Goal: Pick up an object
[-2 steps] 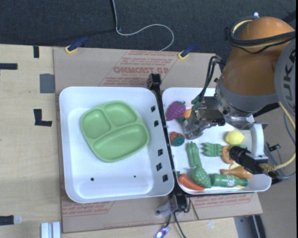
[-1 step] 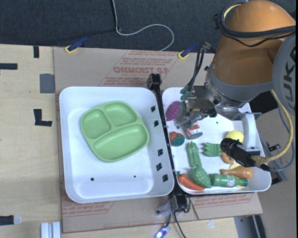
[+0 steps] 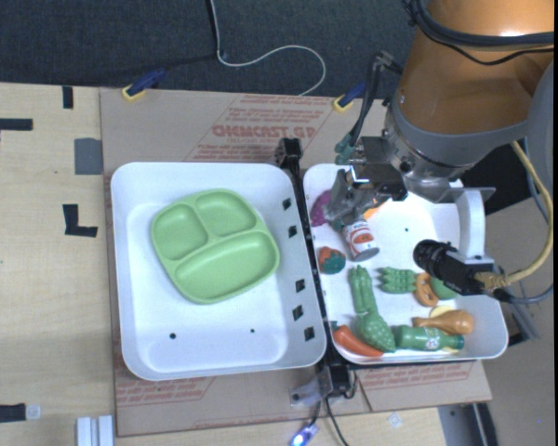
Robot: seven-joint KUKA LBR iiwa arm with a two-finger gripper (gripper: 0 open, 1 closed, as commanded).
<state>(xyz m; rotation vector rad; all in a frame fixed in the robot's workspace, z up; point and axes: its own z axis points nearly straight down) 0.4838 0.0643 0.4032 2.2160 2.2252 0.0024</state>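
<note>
Near rim of right bin (image 3: pixel 488 347): orange carrot (image 3: pixel 352 342), green bottle (image 3: pixel 428 339), green corn (image 3: pixel 365 307). Mid-bin: teal-orange ball (image 3: pixel 332 261), small white-red can (image 3: pixel 360 238). Left bin (image 3: pixel 135 249): green divided plate (image 3: pixel 216 243). Farther back: gripper (image 3: pixel 346 204) low beside purple toy (image 3: pixel 322 204), just above can; gripper state: cannot tell.

One fixed camera looks down at a slant from above the bench, close enough that both bins (image 3: pixel 130 277) span the lower frame.
</note>
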